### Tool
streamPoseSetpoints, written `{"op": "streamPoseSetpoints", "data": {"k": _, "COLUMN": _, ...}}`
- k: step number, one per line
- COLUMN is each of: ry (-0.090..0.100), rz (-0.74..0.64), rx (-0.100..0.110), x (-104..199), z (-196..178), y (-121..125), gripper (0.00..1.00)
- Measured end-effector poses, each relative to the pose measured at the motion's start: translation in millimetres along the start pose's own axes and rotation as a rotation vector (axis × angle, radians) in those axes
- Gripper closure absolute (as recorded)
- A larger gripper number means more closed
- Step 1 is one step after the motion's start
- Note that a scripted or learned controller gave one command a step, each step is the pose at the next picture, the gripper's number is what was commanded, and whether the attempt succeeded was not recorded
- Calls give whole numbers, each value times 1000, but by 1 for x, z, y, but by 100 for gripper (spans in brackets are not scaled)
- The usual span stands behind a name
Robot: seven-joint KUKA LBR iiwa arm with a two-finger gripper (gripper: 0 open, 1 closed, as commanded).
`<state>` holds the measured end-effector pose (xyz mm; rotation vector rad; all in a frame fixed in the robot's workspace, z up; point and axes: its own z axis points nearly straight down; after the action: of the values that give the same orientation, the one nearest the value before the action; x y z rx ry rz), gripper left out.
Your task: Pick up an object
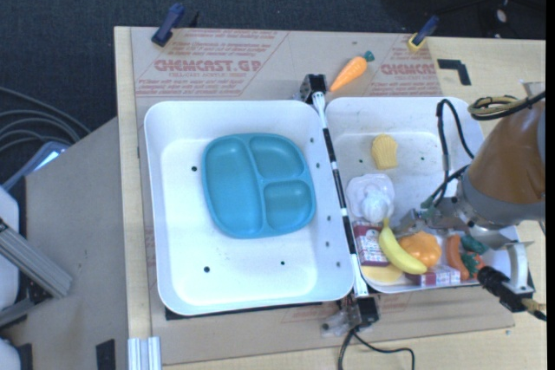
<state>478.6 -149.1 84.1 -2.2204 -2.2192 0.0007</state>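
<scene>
My gripper [440, 219] is low over the front right part of the right bin [408, 117], under the arm's grey wrist and orange band [512, 160]. It hangs just above an orange fruit [422, 249] and beside a banana [401, 249]. A small carrot-like piece [456, 252] lies right of the fruit, partly under the wrist. Further left are a white crumpled item [371, 195], a red-labelled packet [372, 244] and a yellow lump [384, 151] toward the back. I see nothing lifted off the bin floor.
The left bin [173, 256] holds a blue divided plate [258, 185]. A toy carrot [349, 74] lies on the bench behind the bins. Clamps sit at the back: a blue one [167, 24] and a yellow-blue one [422, 32]. A black cable [444, 143] loops over the right bin.
</scene>
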Motion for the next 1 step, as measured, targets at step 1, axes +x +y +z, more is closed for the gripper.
{"op": "streamPoseSetpoints", "data": {"k": 1, "ry": 0, "rz": -1, "rx": 0, "x": 49, "z": 0, "y": 0, "gripper": 0}}
